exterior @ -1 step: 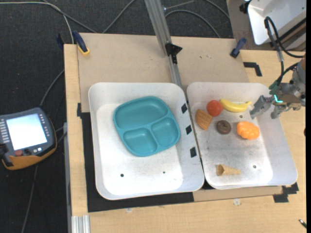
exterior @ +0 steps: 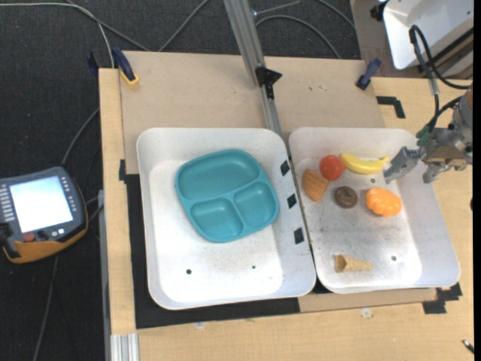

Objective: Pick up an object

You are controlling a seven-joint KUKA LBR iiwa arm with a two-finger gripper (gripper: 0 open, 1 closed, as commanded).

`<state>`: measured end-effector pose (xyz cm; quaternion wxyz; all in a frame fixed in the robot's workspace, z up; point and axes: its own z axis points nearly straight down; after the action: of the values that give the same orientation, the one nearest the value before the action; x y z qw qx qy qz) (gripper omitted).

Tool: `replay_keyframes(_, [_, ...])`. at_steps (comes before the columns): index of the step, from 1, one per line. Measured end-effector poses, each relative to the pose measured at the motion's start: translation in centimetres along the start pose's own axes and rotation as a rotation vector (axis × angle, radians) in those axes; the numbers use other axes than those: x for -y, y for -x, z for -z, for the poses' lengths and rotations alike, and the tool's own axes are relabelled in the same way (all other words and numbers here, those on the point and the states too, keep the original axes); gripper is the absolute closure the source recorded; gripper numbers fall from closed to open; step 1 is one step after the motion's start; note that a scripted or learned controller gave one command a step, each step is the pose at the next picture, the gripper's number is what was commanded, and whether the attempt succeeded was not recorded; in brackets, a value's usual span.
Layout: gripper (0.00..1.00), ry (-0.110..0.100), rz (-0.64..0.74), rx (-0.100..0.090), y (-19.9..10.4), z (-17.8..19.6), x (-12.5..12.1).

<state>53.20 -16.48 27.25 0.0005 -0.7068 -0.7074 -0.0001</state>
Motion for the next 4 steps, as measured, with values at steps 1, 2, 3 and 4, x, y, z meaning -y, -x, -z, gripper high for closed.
replay_keyframes(1, [0.00, -0.005, -0.001, -0.002, 0.4, -6.2, -0.1])
replay_keyframes(2, [0.00, -0.006, -0.001, -0.002, 1.1, -12.0, -0.6])
replay_keyframes(3, [0.00, -0.004, -0.001, -0.002, 1.2, -16.2, -0.7])
replay_keyframes(4, [1.00, 0.001, -0.001, -0.001, 1.2, -14.8, -0.8])
